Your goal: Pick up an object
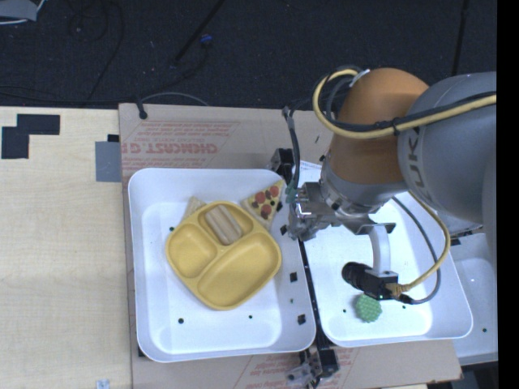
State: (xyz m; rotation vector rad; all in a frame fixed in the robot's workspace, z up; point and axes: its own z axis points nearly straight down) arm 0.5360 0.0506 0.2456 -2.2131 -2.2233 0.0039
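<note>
Wooden bench, two white bins (162,331) side by side. Left one has a yellow divided plate (235,270) and a pizza slice (266,202); a green toy (368,308) lies in the right. Gripper (302,217) hovers over the divider, grip state unreadable. Approach step; next it needs to line up on a target and descend.

Two white bins (154,217), one yellow tray (235,270), one pizza slice (266,200), one green object (368,308)

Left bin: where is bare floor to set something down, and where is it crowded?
Bare floor in the left bin runs along its near edge below the yellow plate, and down its left side. Its far right corner is crowded: the pizza slice lies there beside the plate, with the arm just over the divider.
</note>
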